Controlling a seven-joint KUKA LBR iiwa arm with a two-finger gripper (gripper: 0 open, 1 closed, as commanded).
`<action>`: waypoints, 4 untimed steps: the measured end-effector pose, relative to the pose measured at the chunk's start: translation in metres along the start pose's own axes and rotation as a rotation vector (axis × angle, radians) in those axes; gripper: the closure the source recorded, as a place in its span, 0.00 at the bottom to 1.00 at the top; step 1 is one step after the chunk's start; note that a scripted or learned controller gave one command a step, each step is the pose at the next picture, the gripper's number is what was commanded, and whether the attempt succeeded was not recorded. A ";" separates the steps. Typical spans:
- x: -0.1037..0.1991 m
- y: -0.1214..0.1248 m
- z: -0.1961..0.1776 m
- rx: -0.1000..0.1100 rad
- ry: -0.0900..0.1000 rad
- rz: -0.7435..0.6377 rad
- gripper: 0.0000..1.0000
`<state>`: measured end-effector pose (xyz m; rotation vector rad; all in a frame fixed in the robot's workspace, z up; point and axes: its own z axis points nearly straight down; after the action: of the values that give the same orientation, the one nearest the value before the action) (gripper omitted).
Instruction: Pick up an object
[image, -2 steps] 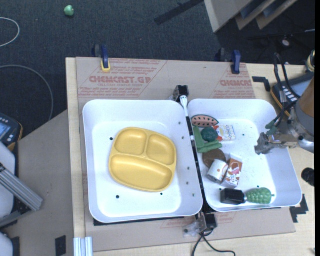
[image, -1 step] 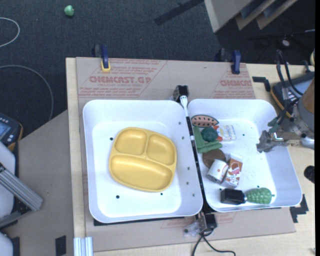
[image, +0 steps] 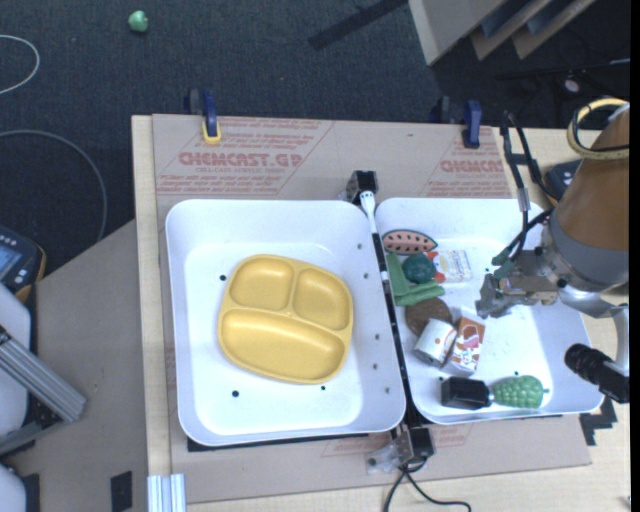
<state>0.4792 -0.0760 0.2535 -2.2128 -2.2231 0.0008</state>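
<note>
The surface carries 2 white bins side by side. The left bin holds a yellow divided plate; the right bin holds the clutter: a watermelon slice at the top, a green toy below it, a small packet, a white cylinder touching a red-and-white carton, and at the bottom a black block touching a bumpy green fruit.

The hand hangs over the right bin's middle, on bare bin floor, with nothing visibly between its fingers; whether they are spread or closed I cannot tell.

To do this step well, I judge it should commit to 1 target. The carton and cylinder are nearest, just below and to the camera's left of the hand. They touch, so a descent centred on 1 alone, with the fingers straddling its narrow side, seems safest.
</note>
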 end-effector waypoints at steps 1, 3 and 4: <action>0.013 0.001 -0.006 -0.005 -0.003 0.002 1.00; 0.019 0.001 -0.029 -0.010 -0.005 0.003 1.00; 0.019 0.002 -0.039 -0.012 -0.006 0.002 1.00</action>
<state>0.4811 -0.0574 0.2929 -2.2238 -2.2299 -0.0063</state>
